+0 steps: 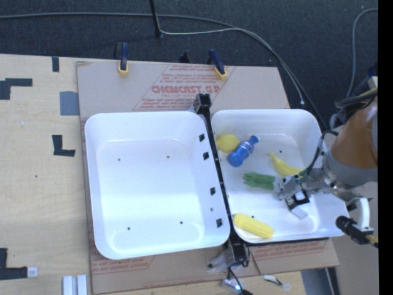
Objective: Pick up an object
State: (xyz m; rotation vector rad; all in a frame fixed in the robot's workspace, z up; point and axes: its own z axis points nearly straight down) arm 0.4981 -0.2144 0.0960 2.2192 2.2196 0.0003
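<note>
green vegetable [258,180] | long axis left-right, right bin [307,123] | jaws near its right end, state: cannot tell

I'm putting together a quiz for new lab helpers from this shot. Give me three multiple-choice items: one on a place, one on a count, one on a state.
1. Over which bin is the gripper?
A. the view's left bin
B. the view's right bin
C. neither bin

2. How many yellow things lie in that bin?
A. one
B. three
C. five

3. How is the blue bottle posed?
A. upright
B. on its side
C. standing on its cap

Key:
1 B: the gripper is low inside that bin, beside the green thing.
2 B: a round yellow fruit, a banana and a corn cob.
3 B: its whole length lies along the bin floor.
</note>
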